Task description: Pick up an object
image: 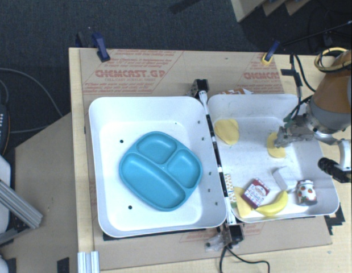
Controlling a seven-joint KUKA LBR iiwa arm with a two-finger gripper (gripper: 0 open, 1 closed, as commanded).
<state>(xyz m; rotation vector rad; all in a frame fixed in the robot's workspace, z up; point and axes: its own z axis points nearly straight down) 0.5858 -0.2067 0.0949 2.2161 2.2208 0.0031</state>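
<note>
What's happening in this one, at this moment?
The arm reaches in from the right, and its gripper is down in the right bin, at a pale yellow object near the far wall. Whether it has hold of it cannot be seen. A yellow disc, a banana and a small red packet also lie in that bin. The left bin holds a blue divided plate.

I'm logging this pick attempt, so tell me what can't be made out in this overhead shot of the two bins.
- Gripper, camera view: too small and dark against the right bin to judge its state or any contact.
- Yellow piece under the gripper: partly covered by it, shape unclear.
- Red packet: label too small to read.
- Small red and white object: too small to identify.
- Arm: cut off by the right edge.
</note>
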